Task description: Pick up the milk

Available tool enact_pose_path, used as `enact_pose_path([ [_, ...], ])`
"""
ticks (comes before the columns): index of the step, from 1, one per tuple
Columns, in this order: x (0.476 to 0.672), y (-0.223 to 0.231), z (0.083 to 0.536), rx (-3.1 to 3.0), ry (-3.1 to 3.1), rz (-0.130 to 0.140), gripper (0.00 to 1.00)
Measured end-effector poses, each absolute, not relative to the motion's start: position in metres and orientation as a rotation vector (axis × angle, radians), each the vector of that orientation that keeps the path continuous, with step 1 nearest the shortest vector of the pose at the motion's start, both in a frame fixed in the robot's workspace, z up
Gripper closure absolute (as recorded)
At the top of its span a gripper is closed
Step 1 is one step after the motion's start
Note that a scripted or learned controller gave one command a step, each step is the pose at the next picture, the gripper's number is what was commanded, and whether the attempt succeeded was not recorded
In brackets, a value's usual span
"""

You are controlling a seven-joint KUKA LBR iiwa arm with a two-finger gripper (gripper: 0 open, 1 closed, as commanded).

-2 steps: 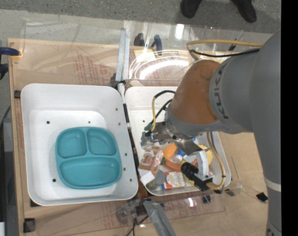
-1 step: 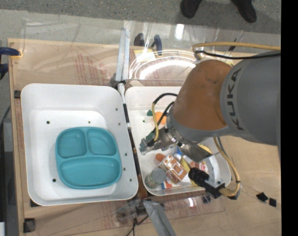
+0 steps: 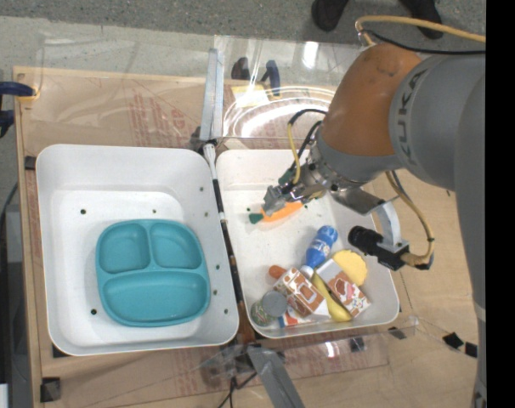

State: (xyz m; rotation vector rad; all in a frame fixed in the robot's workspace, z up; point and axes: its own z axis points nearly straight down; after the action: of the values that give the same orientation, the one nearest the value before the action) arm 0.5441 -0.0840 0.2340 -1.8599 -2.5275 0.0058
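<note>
Camera view, slanted look down on the tabletop [image 3: 113, 100]. Pincer [image 3: 283, 195] sits low in the right bin [image 3: 240, 177], at its upper middle, directly over a toy carrot [image 3: 279, 215]. Cannot tell from this angle whether the pincer is wide or narrow, or whether it grips the carrot; wrist and cabling cover it.

Milk: taken to be the small white carton with a brown-red pattern [image 3: 343, 289], at the bin's near right corner, wedged in a cluster with a second patterned carton [image 3: 300, 294], a banana [image 3: 336, 303], a blue bottle [image 3: 322, 243], a yellow piece [image 3: 353, 263] and a tin can [image 3: 268, 310].

Key relation: milk lies toward the camera and to the right of the pincer, well apart. Its long axis runs diagonally, upper left to lower right.

Writing: "KUKA" on the arm [image 3: 410, 100]. Carton print too small to read.

Left bin [image 3: 62, 177] holds a teal divided plate [image 3: 152, 272].
</note>
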Motion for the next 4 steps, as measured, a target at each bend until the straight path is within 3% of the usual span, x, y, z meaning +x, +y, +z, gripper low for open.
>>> enact_pose_path([
  [1,0.544,-0.084,0.234,-1.86,-2.527,0.006,0.0],
  [2,0.455,-0.094,0.184,-2.034,-2.386,0.007,0.0],
  [3,0.477,-0.134,0.085,-2.229,-2.207,0.003,0.0],
  [4,0.48,-0.159,0.1,-1.903,-2.494,0.003,0.0],
])
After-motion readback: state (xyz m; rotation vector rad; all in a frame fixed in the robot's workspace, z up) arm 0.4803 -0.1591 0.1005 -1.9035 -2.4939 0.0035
